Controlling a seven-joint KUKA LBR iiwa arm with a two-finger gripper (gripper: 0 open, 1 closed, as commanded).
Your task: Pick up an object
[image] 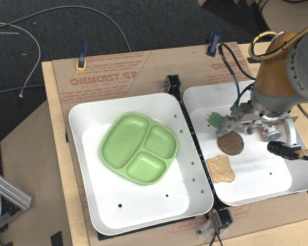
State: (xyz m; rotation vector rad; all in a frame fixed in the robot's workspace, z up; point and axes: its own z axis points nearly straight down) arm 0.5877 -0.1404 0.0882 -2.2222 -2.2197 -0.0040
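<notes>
Right bin: we log a brown round disc, a tan flat piece just below it, a green scrap above. Gripper sits just beside the disc; its opening we cannot tell, nothing visibly held. Risk, in our judgement: thin flat pieces slipping away; left bin holds a green divided plate.

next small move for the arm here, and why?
Probably a short drop toward the brown round piece. The pincer hangs just above and right of it in the right bin, with the green piece and tan piece close beside, so a small, centred approach seems safest.
</notes>
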